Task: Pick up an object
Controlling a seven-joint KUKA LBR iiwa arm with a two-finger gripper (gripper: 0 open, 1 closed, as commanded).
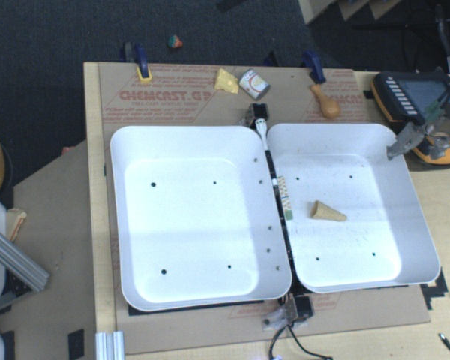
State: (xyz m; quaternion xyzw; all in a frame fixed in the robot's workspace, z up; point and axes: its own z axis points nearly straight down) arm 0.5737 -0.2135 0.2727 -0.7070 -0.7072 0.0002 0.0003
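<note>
Hand (pixel 402 142) hovers at right bin's (pixel 405 265) far right rim.

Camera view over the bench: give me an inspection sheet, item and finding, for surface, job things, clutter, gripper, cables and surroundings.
Surface: brown board bearing two shallow white bins, left bin and right bin.
Job's things: tan cone-shaped piece lying in the right bin.
Clutter: yellow wedge, small white box, tan wooden peg behind the bins.
Gripper: grey gripper at the right bin's far right rim; jaws unclear.
Cables: black cable at the front edge.
Surroundings: dark carpet, handheld pendant.
</note>
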